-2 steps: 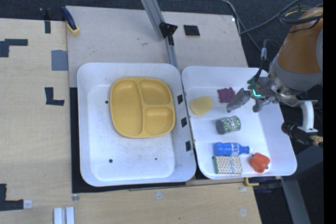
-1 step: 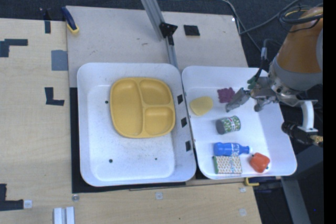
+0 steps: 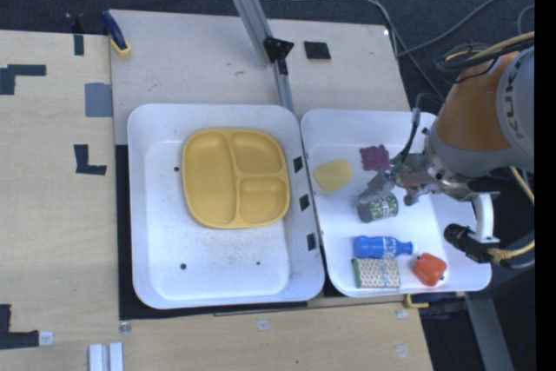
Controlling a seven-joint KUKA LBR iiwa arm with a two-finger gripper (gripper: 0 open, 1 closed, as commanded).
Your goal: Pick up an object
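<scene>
arm — reaching in from right | claw (image 3: 388,191) — low, pointing left

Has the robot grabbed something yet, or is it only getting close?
Only getting close. Done: the gripper is down in the right bin, right at the small can. In hand: nothing looks lifted; the can lies on the bin floor, and whether the gripper has hold of it I cannot tell. Left: gripping and lifting. The yellow piece, purple piece, blue bottle and orange piece lie untouched.
</scene>
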